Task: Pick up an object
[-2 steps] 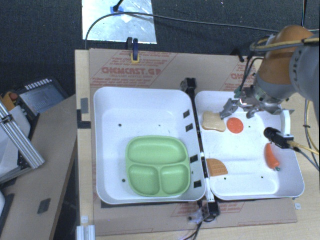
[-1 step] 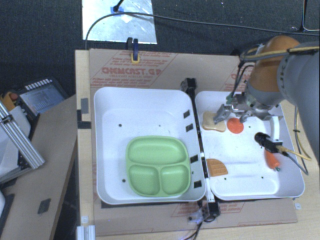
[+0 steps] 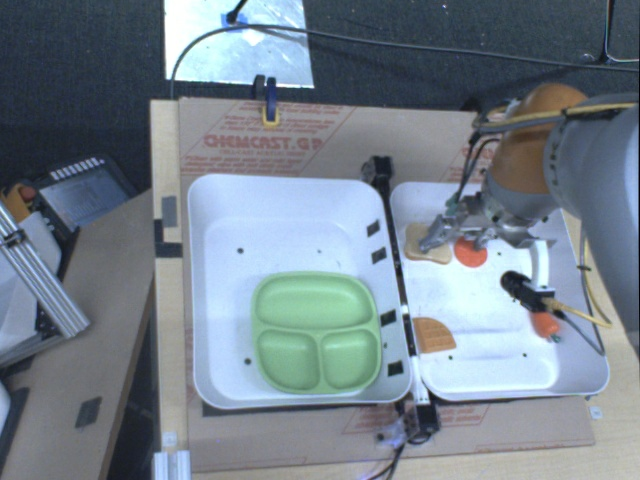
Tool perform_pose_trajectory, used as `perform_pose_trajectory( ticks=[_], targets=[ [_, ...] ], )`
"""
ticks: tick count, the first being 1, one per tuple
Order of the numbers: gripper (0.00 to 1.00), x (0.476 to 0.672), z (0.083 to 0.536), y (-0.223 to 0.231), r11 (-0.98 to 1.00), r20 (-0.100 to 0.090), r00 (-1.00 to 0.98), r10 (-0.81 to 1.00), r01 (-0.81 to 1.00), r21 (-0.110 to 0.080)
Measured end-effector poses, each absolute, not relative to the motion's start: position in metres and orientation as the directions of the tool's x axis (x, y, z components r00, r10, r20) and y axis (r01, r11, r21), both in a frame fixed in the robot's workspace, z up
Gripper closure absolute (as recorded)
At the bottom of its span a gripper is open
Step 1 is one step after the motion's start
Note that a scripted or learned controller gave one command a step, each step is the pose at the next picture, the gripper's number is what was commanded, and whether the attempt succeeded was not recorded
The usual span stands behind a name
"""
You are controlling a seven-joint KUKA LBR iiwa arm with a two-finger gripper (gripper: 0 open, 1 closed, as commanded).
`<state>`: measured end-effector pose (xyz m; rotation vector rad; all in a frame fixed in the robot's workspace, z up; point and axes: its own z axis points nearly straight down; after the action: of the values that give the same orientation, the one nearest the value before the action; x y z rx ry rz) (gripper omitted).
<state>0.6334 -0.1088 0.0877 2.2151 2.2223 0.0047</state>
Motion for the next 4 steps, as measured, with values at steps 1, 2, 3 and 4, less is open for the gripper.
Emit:
perform_pose_trajectory(
  ticks=[1,2,3,4],
  targets=[
    [1.00,0.636,0.100,-0.108,0.005,0.001,-0.005,1.000,1.000,0.011],
    [1.00,0.634,0.145,-0.106,0.004,-0.001,-0.004,1.000,1.000,0.006],
    [1.00,0.634,0.188,-0.107,0.005,-0.001,-0.005,1.000,1.000,0.006],
    [1.00,0.635,0.215,-0.107,0.006,-0.001,-0.006,1.000,1.000,0.005]
  ],
)
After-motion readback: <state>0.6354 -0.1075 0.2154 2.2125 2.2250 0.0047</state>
